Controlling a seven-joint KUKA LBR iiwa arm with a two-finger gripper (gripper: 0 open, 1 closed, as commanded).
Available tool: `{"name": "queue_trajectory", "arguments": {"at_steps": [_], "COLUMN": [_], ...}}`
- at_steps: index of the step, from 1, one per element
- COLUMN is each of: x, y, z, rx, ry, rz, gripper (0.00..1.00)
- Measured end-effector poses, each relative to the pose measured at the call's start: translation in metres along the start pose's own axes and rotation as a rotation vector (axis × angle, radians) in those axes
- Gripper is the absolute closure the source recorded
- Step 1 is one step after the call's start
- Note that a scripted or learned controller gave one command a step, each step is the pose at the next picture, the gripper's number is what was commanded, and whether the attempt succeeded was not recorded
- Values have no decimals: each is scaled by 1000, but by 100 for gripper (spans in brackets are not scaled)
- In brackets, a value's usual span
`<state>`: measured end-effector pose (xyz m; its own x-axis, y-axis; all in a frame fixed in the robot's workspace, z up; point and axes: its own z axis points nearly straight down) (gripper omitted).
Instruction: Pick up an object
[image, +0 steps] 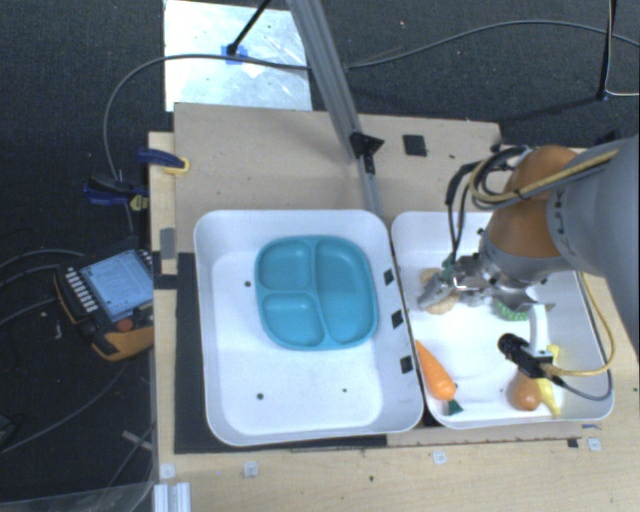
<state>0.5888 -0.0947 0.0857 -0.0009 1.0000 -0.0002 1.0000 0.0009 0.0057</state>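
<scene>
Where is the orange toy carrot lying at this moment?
The orange toy carrot lies in the right white bin, near its left wall and front edge, left of the small orange fruit-like object.

the gripper (437, 291) is hanging low in the right bin (475, 412), a carrot (435, 371) lying just below its fingers, a blue plate (316, 292) sitting well left.

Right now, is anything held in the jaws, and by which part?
Cannot be told: the gripper is low in the right bin by a tan object, its tip too blurred.
</scene>
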Motion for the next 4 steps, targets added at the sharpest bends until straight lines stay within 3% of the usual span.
{"name": "queue_trajectory", "arguments": {"at_steps": [1,3,4], "x": [0,-5,-4], "y": [2,11,12], "z": [-13,-137,-142], "rx": [-5,-3,3], "ry": [-1,-1,0], "rz": [0,-4,-4], "gripper": [100,100,100]}}
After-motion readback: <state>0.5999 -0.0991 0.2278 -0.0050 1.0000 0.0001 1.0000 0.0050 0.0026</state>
